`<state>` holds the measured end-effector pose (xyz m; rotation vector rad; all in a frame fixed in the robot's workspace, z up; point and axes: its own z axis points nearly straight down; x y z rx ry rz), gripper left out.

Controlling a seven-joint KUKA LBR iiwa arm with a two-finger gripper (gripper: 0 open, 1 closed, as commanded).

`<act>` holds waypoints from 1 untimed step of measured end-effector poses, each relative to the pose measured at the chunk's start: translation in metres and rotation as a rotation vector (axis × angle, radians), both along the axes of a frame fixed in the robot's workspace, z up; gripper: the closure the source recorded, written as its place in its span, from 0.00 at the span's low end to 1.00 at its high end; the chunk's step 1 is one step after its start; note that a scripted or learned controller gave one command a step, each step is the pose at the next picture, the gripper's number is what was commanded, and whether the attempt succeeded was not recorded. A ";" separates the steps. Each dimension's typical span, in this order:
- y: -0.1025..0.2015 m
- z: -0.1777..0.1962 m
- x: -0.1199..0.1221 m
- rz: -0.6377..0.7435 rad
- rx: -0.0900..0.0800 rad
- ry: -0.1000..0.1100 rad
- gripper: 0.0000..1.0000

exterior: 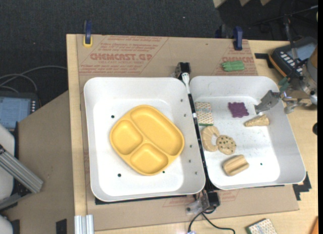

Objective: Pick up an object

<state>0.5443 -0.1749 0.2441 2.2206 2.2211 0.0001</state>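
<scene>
The right bin (290,147) holds several small objects. A purple piece (237,109) lies near its back, with a tan wedge (257,121) just to its right. A chocolate-chip cookie (225,143) overlaps a pale round slice (210,138), and a tan bread roll (235,165) lies toward the front. A patterned square (203,113) rests by the left wall. My gripper (277,104) hovers at the bin's right side, just above and right of the tan wedge, with nothing visibly held.
The left bin (96,127) carries a yellow divided plate (146,139). A green object (233,66) lies on the cardboard bench behind the right bin. Blue clamps (88,33) hold the back edge. Cables and a black fitting (183,70) sit between the bins.
</scene>
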 end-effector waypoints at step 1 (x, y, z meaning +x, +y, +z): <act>-0.019 -0.118 0.086 0.004 -0.004 -0.009 0.00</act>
